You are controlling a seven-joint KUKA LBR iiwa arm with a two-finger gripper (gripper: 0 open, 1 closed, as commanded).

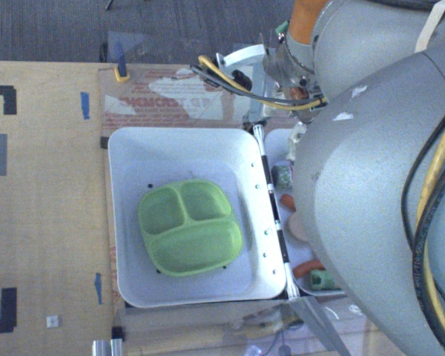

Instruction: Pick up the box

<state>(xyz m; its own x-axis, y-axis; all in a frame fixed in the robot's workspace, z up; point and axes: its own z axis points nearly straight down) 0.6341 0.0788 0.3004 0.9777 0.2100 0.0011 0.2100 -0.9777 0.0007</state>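
Arm (pixel 378 162) bulks over the right bin (pixel 282 154); hand's state, can't tell. No box seen lifted; pick apparently still ahead. Green tray (pixel 190 227) sits in the left bin (pixel 126 154).

Robotics lab. Big grey arm (pixel 378 162) with bundled yellow cables (pixel 230 80) fills the frame's right. White bin (pixel 126 154) on a plywood bench (pixel 44 199) marked with black and blue tape; grey carpet (pixel 74 13) along the top.
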